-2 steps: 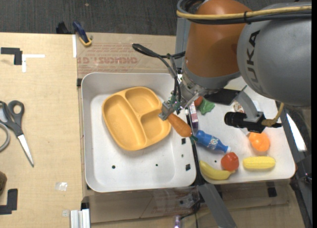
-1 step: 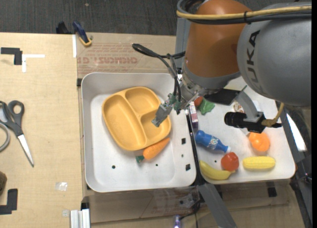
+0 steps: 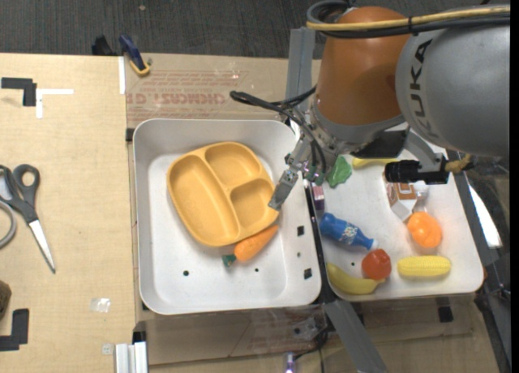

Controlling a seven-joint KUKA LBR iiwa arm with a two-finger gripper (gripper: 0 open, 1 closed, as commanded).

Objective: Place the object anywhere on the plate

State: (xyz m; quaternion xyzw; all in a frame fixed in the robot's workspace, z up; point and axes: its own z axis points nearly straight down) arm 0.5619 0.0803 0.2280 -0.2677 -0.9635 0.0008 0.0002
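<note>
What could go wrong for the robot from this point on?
1. The carrot lies beside the plate, against its lower edge; a nudge might roll it away rather than onto the plate.
2. The gripper hangs right at the plate's right rim, so dropping lower could knock or tip the plate.
3. The toys in the right bin lie crowded together, so picking one cleanly may be hard.

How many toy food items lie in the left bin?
1: an orange plastic toy carrot lies on the left white bin floor, touching the lower right rim of the yellow divided plastic plate. The grey arm may hide more.
</note>
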